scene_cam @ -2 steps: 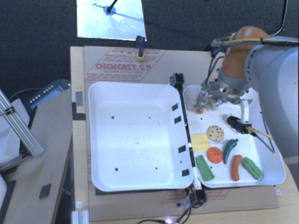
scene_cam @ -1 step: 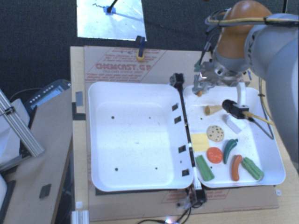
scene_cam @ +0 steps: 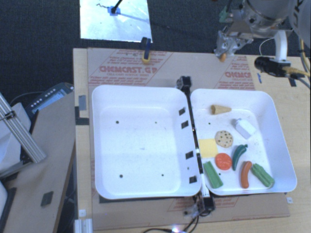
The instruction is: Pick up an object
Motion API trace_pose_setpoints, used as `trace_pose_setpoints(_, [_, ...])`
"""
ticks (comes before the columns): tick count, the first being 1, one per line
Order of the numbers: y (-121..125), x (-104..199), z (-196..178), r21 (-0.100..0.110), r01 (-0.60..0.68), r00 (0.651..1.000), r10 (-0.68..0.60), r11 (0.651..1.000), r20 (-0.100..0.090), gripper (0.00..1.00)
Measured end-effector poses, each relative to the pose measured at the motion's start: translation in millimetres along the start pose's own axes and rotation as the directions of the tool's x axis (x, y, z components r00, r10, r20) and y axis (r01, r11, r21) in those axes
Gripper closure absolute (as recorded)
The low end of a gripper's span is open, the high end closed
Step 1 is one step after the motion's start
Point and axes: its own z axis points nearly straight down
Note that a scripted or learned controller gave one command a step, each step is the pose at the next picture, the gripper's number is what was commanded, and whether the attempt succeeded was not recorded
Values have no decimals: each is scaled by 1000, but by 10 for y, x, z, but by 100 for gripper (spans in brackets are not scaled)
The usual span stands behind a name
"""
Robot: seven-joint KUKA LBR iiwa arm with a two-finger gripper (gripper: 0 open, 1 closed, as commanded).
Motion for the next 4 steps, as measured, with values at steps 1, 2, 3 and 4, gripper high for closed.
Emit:
trace_pose_setpoints(1, [-40, 431, 849, 26, 0, 1000, 0, 1000, -1, 100])
trace_pose_setpoints(2, [-568, 297, 1124, 27, -9, 1000, 9, 1000, 1, 100])
trace_pose_setpoints(3, [-1046, 810, 1287, 25, -1, 1000, 1, 1000, -1, 100])
trace_pose_setpoints(4, [-1150, 826, -437, 2, -2, 1000, 2, 1000, -4, 100])
